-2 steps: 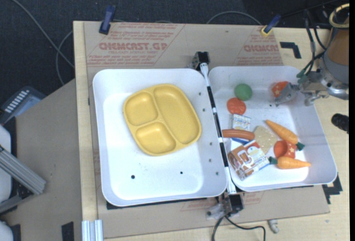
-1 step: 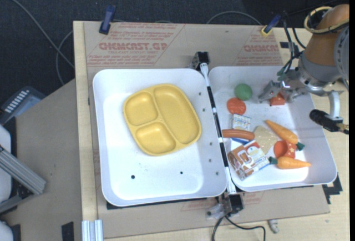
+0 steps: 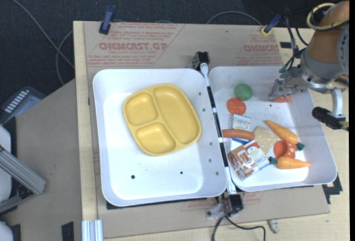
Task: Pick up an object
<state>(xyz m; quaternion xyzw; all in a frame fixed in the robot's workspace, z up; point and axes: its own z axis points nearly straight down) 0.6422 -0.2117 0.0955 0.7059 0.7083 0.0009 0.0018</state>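
The right bin (image 3: 319,140) holds several toy foods: a green ball (image 3: 242,90), a red tomato (image 3: 236,105), a small white packet (image 3: 241,121), a sausage (image 3: 237,134), a beige piece (image 3: 265,137), two carrots (image 3: 283,131) (image 3: 292,163), a red fruit (image 3: 280,148) and an orange snack box (image 3: 249,159). My gripper (image 3: 282,90) is low over the bin's far right part, right above a small red-orange object (image 3: 283,99) that it partly hides. The green ball lies a little to its left.
The left bin (image 3: 111,167) holds a yellow three-compartment plate (image 3: 161,119). A black divider clamp (image 3: 202,59) sits between the bins at the back. The grey arm with its orange band (image 3: 327,40) comes in over the right bin's far right corner.
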